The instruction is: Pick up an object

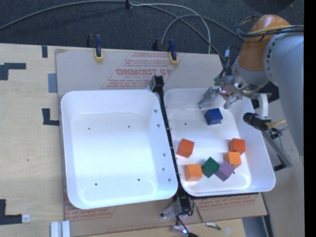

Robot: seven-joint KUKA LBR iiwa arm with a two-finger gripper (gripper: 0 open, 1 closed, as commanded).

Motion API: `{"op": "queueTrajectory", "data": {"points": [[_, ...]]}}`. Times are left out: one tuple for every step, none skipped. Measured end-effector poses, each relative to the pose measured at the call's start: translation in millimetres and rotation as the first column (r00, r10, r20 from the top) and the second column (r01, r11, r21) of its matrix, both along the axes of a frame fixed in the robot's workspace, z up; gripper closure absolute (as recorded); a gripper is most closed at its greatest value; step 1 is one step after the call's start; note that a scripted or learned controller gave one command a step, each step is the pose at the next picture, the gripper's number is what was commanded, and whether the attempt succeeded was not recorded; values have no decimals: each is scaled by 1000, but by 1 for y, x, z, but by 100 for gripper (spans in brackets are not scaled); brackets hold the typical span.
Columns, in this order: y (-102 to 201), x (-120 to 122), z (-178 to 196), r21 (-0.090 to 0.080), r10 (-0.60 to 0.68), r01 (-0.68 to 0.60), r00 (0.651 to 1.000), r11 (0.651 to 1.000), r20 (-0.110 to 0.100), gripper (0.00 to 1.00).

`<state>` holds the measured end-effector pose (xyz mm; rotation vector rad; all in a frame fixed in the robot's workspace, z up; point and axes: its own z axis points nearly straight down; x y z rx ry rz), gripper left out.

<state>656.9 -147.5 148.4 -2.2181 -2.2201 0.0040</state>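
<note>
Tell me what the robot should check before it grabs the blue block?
1. Fingers spread wide: ok, the gripper is open.
2. Nothing held already: ok, nothing sits between the fingers.
3. Blue block has room around it: ok, it sits apart from the other blocks.
4. Gripper lined up over the blue block: not ok, it sits a bit toward the bin's far side.
5. Gripper height over the right bin: cannot tell.

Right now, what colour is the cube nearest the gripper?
Blue cube, seen in the camera view.
</note>
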Motion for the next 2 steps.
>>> {"op": "queueTrajectory", "data": {"points": [[1,-1,-53,0,0,0,1000,1000,0,0],[1,0,-40,-1,1,-1,1000,1000,4,100]]}}
